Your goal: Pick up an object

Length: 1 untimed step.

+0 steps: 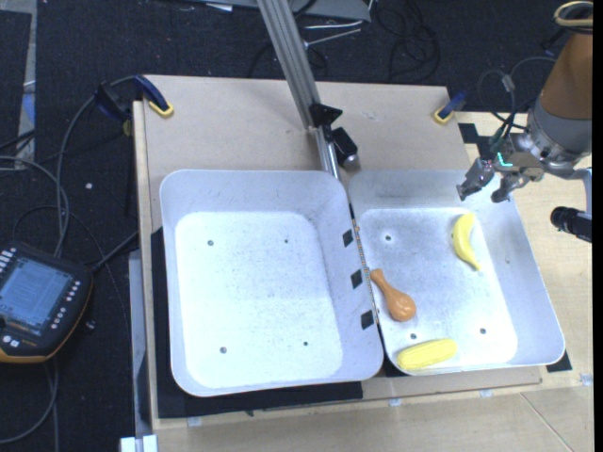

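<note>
Camera view: right bin (pixel 528 281) holds banana (pixel 464 241), gourd (pixel 394 298) (orange), corn cob (pixel 427 353).

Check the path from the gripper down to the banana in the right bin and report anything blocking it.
Nothing visible blocks it. The gripper hangs over the right bin's far edge, and the banana lies just below it on bare bin floor, apart from the orange gourd-shaped toy.

No legible txt or labels (pendant (pixel 36 299) screen too blurry)

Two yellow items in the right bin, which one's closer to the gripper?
The curved yellow banana, just below the gripper near the bin's far right side. The stubby yellow corn-like piece lies at the near edge, farther off.
</note>
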Motion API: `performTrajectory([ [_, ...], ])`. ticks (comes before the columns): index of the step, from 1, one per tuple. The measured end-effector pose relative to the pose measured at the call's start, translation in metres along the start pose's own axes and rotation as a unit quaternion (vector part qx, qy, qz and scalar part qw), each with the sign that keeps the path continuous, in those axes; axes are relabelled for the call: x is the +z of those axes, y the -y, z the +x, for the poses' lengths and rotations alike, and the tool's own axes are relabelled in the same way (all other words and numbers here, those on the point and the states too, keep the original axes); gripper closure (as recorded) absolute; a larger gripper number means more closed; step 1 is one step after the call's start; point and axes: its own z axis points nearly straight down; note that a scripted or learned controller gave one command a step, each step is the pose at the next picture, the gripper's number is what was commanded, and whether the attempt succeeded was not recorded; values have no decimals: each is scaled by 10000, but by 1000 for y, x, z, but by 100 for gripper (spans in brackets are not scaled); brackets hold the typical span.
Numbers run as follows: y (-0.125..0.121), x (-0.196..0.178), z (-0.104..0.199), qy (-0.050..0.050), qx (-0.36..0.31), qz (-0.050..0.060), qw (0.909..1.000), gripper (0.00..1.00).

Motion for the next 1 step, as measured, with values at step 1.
performTrajectory([
  [1,0,0,0,0,0,0,10000,0],
])
